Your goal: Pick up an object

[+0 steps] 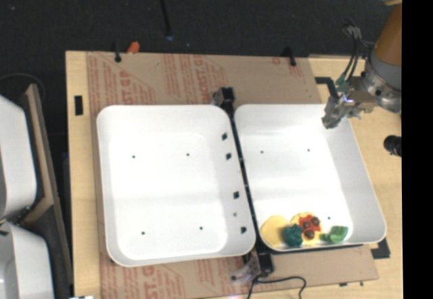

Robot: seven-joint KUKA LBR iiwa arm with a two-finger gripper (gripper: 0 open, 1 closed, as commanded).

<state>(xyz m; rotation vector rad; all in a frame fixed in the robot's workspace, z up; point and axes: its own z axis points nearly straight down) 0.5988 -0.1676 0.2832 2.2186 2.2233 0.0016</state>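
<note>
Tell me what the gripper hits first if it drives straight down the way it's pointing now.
Most likely the right bin, near its far right corner. The gripper hangs over that rim, so it could be rim or bare floor; depth is unclear. The small objects lie at the near edge, well off that line.

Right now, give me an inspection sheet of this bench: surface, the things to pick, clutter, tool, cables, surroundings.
Surface: wooden bench with a printed cardboard sheet under two white bins, the left bin and the right bin.
Job's things: yellow disc, teal lump, red piece and green piece, clustered at the right bin's near edge.
Clutter: nothing seen.
Tool: the tool sits over the right bin's far right corner, away from the cluster.
Cables: black cable at the bench's front edge; wires on the arm.
Surroundings: dark floor.
</note>
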